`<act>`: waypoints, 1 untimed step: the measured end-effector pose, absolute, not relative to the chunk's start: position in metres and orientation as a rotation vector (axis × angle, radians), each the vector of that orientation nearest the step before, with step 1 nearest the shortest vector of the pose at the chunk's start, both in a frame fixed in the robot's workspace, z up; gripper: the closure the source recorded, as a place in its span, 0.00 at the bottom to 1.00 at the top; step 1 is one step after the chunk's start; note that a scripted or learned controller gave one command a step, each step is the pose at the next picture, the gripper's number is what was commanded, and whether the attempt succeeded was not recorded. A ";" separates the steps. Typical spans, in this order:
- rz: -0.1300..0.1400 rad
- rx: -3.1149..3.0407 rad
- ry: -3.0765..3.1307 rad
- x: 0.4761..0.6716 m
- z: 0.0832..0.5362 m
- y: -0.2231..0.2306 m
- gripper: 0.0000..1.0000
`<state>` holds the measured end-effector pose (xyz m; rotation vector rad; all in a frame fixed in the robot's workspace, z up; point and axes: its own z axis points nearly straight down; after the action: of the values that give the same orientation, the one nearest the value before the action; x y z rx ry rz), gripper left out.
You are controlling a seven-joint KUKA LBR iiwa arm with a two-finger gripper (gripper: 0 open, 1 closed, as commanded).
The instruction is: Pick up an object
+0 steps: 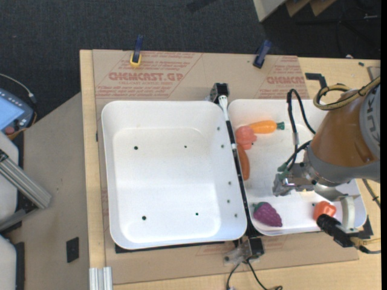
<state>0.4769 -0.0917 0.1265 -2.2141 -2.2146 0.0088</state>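
Note:
The right bin [266, 109] holds an orange carrot [263, 126] near its far side, a pink-orange toy [245, 136] against the left wall with an orange piece [244, 164] below it, a purple grape bunch [266, 214] at the near edge, and a small orange object [324, 209] at the near right. My gripper [289, 182] reaches down into the middle of this bin, between the pink toy and the grape bunch. The wrist with the orange band [344, 135] covers much of the bin's right half.
The left bin [121, 116] lies beside it, sharing a dividing rim [233, 156]. Black cables [296, 110] loop over the right bin's far side. Blue clamps [262, 53] and a yellow-blue clamp [136, 52] hold the cardboard base at the back.

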 end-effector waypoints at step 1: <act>-0.030 -2.209 -2.246 0.490 0.347 0.061 1.00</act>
<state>0.4899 0.0611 0.3469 -2.2086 -2.2459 -0.0303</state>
